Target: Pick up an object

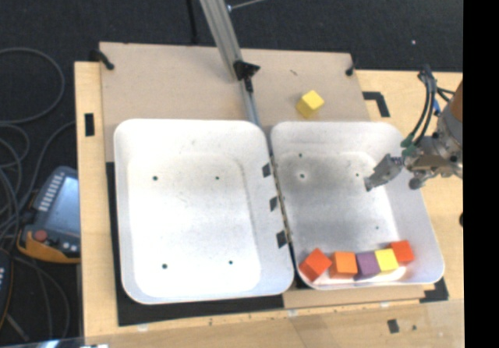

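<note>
Several small blocks lie in a row along the near wall of the right bin (405, 206): an orange-red block (316, 263), an orange block (344, 263), a purple block (366, 264), a yellow block (387, 261) and a red block (401, 251). My gripper (384, 171) reaches in from the right over the right bin's right half. It is well above the row of blocks in the view and apart from them. Nothing shows in its grasp.
A lone yellow cube (310, 102) sits on the brown board behind the right bin. The left bin (129, 182) lies beside it. A slanted metal rail (222, 23) runs down to the gap between the bins. Cables and a pendant (54, 214) lie left of the bench.
</note>
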Motion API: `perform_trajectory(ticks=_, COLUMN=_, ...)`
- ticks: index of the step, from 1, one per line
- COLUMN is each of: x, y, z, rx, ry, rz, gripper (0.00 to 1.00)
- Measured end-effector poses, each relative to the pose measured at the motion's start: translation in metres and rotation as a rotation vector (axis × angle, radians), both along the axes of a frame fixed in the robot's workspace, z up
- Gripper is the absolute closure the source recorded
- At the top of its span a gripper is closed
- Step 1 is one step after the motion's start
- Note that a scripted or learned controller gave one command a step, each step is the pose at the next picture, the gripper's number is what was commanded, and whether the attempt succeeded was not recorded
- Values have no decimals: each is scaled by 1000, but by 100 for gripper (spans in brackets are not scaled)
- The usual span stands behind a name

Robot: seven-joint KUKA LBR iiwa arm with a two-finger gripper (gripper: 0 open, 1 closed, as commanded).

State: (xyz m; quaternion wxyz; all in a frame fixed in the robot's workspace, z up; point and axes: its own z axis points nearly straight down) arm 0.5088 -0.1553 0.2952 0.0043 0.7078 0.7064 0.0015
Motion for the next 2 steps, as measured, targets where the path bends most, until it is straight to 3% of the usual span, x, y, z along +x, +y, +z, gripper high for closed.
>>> perform_trajectory(ticks=1, x=-6, y=70, z=57, rx=3, ry=-1, rz=11, gripper=0)
perform_trajectory(ticks=2, x=-21, y=168, z=-76, rx=5, ry=15, rz=9, gripper=0)
